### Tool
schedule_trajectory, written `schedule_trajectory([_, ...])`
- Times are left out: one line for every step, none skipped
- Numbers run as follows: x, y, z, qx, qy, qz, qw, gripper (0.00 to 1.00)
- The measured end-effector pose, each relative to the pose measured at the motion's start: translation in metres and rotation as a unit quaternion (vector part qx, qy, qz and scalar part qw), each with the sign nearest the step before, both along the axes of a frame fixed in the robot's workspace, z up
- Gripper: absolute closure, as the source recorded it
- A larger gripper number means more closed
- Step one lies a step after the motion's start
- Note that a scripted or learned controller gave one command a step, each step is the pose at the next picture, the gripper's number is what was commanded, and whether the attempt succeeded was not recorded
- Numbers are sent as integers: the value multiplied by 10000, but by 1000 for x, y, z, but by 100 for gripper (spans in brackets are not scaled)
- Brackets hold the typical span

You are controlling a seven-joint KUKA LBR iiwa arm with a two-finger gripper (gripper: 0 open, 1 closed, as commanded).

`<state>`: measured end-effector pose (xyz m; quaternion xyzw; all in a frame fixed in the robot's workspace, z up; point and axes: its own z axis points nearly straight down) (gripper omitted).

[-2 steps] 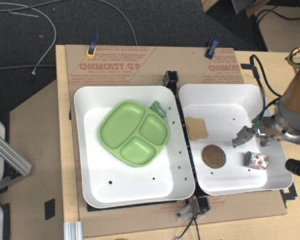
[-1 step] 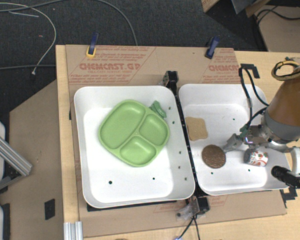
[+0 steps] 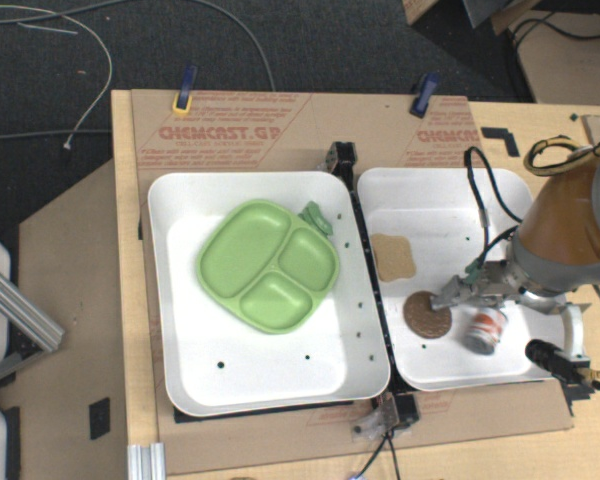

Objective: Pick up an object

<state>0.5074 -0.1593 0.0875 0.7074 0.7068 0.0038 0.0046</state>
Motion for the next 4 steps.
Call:
schedule_trajectory([1,1,13,4,-14,7,10000,100])
schedule_trajectory([4,2,77,-4,27,11,10000,100])
schedule_trajectory([3,4,141,-5,17,13,10000,100])
schedule_trajectory([4,4,175,-2,32,12,10000,100])
